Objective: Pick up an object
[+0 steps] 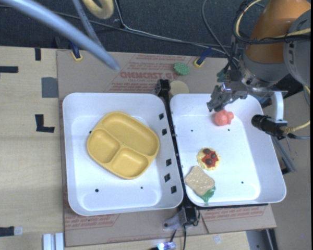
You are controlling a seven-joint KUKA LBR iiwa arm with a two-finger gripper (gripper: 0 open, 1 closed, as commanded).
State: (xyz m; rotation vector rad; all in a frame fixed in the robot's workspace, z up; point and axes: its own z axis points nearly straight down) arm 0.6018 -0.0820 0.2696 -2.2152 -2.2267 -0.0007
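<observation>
Risk: my gripper (219, 101), grip state unclear, hangs by the red toy (224, 117) near the right bin (250, 191) far edge; could knock it aside.

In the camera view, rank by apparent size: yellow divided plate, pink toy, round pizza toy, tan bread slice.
1. Yellow divided plastic plate
2. Tan bread slice toy
3. Round pizza toy and pink lumpy toy: too alike to rank.

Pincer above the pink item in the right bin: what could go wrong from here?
1. The pincer sits at the upper-left edge of the pink item, not centred on it, so closing might nudge it aside.
2. The pink item looks rounded and lumpy, so it could slip out.
3. It lies near the right bin's back wall, leaving little room for descent.
</observation>
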